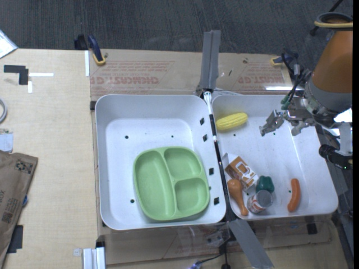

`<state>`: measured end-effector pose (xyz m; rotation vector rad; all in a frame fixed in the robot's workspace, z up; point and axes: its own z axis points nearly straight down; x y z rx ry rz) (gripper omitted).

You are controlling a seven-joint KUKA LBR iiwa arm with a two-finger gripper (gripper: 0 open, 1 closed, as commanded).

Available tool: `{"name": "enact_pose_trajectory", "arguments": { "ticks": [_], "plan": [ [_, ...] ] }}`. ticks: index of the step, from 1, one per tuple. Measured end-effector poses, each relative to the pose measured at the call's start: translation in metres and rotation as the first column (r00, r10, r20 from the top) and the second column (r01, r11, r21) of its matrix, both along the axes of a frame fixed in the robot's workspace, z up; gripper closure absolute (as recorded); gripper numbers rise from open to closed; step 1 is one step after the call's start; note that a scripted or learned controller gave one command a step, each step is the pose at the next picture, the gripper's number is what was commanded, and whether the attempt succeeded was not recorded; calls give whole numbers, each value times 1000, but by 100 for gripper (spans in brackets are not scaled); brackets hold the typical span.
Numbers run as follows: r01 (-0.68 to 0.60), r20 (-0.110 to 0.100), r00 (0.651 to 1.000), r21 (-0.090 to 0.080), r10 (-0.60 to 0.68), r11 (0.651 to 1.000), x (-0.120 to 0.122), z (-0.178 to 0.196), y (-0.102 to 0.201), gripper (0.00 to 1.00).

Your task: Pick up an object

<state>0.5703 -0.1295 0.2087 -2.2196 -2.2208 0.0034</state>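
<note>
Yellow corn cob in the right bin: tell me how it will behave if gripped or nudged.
The corn cob looks rounded and elongated, so it will probably roll if pushed sideways. Its bumpy surface may aid grip. It lies apart from other items, so access looks easy.

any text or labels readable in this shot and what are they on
Red print on the cardboard sheet behind the bins: it appears upside down and too blurred to read for sure.
Recycling symbol on the brown cardboard at the left edge: a sign, no words legible.
Orange and white packet in the right bin: markings too small to read.
Can beside it: label unreadable.
</note>
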Motion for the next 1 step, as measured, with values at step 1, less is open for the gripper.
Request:
{"name": "enact_pose_trajectory", "arguments": {
  "ticks": [1],
  "plan": [
    [3,11,1000,-1,-3,1000,-44,-93,31,0]
  ]
}}
